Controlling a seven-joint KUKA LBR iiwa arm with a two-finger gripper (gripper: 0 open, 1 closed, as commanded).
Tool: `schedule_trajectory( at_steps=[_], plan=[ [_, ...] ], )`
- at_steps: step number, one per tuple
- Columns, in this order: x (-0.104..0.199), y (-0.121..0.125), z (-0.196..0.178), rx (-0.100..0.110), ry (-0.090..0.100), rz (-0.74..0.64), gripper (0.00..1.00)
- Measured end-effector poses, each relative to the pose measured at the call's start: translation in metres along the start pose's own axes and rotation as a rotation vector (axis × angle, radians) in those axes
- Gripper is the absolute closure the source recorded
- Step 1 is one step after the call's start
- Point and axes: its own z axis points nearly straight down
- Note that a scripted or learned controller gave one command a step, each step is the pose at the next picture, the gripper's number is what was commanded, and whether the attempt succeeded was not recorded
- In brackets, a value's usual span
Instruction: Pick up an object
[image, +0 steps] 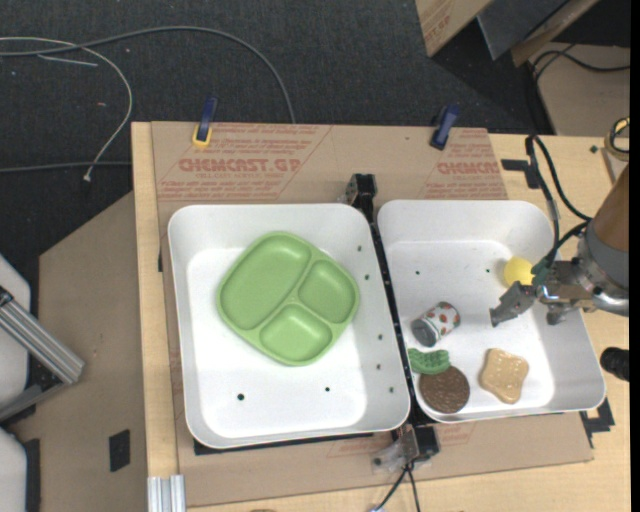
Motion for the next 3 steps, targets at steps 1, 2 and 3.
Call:
schedule_trajectory(
  at_steps=[1,2,3],
  plan=[
    [0.001,0.003,-0.007,-0.014,-0.003,-0.004,0.00],
    [0.010,0.008,0.043,-0.012,-0.002,-0.005,0.00],
    [0.013,-0.001,0.099,-0.009,-0.001,-0.004,0.00]
  ],
)
